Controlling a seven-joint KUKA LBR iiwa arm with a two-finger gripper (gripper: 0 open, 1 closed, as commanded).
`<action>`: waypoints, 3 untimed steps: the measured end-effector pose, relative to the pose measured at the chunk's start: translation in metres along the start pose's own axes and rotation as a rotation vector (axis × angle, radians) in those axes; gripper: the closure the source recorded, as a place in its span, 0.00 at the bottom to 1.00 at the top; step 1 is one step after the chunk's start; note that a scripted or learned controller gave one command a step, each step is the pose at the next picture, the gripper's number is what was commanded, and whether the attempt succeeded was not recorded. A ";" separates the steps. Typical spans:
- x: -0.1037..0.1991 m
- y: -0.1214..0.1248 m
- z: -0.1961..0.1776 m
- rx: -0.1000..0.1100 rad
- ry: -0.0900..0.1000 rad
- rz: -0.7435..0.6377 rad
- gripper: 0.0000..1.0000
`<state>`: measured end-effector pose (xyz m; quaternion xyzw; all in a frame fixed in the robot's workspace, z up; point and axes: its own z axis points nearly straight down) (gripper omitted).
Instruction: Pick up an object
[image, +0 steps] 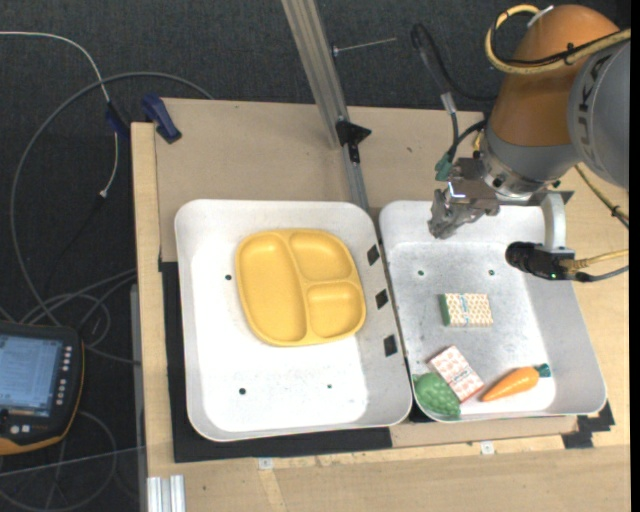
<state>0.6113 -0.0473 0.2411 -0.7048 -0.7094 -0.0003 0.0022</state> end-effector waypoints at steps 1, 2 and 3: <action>0.050 -0.023 -0.009 0.000 0.000 0.000 1.00; 0.097 -0.039 0.003 0.002 -0.001 0.001 1.00; 0.138 -0.070 0.003 0.002 -0.001 0.002 1.00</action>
